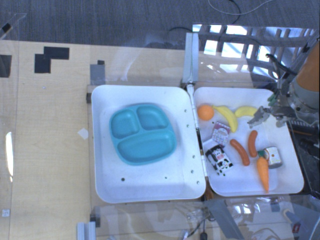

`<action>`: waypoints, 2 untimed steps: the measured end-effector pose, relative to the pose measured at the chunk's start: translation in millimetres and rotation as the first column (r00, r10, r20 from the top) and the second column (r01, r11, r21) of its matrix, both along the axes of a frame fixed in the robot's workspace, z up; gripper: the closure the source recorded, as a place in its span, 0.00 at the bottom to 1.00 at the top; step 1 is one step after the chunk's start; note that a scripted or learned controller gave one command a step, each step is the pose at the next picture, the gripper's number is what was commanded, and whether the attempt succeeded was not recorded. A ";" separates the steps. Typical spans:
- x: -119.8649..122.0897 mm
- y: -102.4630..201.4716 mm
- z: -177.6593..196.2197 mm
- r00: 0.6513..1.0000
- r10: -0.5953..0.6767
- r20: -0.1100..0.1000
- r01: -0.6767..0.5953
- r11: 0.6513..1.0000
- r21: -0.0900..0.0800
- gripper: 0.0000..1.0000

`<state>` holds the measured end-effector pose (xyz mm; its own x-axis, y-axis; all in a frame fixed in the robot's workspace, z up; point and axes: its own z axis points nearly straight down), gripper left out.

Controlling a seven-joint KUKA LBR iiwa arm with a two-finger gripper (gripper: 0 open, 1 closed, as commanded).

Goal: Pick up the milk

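The milk (218, 159) is a small carton with black and white cow patches, lying near the left wall of the right bin (292, 186). My gripper (269, 119) hovers at the upper right of that bin, well away from the milk and to its right. Its fingers are spread open with nothing between them. The left fingertip (258, 117) hangs just over the end of a yellow banana (245, 111).
The right bin also holds an orange (205, 112), a second banana (226, 116), a pink-and-white packet (220, 132), two sausages (239, 151) (252, 142), a carrot (263, 174) and a small box (273, 156). A blue divided plate (143, 134) sits in the left bin.
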<state>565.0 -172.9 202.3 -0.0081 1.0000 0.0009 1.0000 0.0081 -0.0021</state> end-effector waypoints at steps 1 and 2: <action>-4.3 67.9 -34.9 0.997 -0.078 0.000 0.078 0.997 0.000 0.00; 2.3 164.2 -20.0 0.998 0.055 0.003 -0.055 0.998 -0.001 0.00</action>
